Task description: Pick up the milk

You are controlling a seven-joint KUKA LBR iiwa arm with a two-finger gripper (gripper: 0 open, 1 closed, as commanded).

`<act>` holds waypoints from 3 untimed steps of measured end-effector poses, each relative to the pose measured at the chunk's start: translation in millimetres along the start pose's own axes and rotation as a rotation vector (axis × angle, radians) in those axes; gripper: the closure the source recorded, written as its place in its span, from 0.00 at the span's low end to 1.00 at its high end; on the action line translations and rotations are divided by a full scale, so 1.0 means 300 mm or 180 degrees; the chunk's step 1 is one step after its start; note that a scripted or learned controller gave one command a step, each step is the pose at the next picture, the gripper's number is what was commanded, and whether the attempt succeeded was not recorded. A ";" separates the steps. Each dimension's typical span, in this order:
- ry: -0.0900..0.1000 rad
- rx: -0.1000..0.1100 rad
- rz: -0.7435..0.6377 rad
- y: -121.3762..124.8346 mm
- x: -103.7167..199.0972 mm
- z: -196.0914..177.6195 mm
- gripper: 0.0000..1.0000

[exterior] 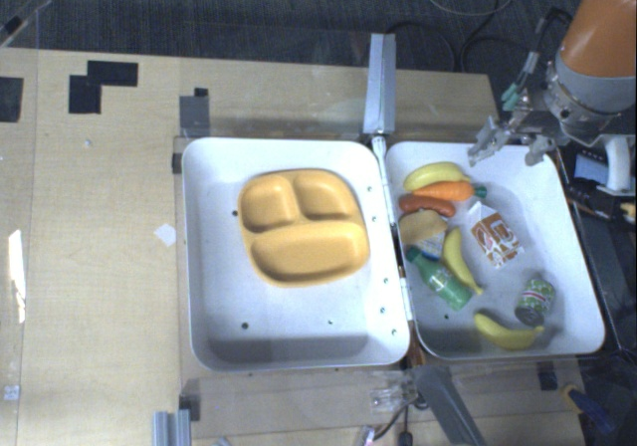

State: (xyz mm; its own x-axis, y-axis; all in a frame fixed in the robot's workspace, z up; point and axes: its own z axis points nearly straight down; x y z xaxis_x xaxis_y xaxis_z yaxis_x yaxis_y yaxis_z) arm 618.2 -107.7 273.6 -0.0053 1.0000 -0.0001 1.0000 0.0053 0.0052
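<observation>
Camera view: the milk (496, 238), a small carton with a white and orange-brown face, is seen lying flat in the right bin (580, 265), toward its middle and slightly to the 3 o'clock side. The gripper (510, 138) is held over the 12 o'clock rim of that bin, well apart from the carton and with nothing between its fingers; whether the fingers are apart or together cannot be told at this size.

The step in hand is judged to be the approach. It would be done well if the gripper were carried toward 6 o'clock until it stood above the carton, turned so the fingers close across the carton's narrower width, and lowered straight down. Care is called for on the 9 o'clock side, where a banana (460, 262) lies just beside the carton.

In the right bin are also found a second banana (434, 175) and a carrot (444, 192) near 12 o'clock, a bread roll (423, 227), a green bottle (442, 283), a third banana (509, 334) at 6 o'clock and a small can (536, 301). In the left bin (214, 334) a yellow divided tray (303, 226) is held.
</observation>
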 end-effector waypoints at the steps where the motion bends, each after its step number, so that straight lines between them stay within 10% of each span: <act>1: -0.0002 0.0005 0.0045 -0.093 -0.231 0.408 0.00; 2: -0.0003 -0.0007 -0.0006 -0.280 -0.178 0.598 0.00; 3: -0.0008 -0.0020 -0.0171 -0.046 -0.278 0.617 0.00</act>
State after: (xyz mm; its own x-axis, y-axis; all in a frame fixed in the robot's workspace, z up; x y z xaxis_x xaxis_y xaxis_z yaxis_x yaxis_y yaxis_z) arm 605.7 -191.1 88.5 -0.0591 0.9982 -0.0029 0.9982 0.0591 0.0114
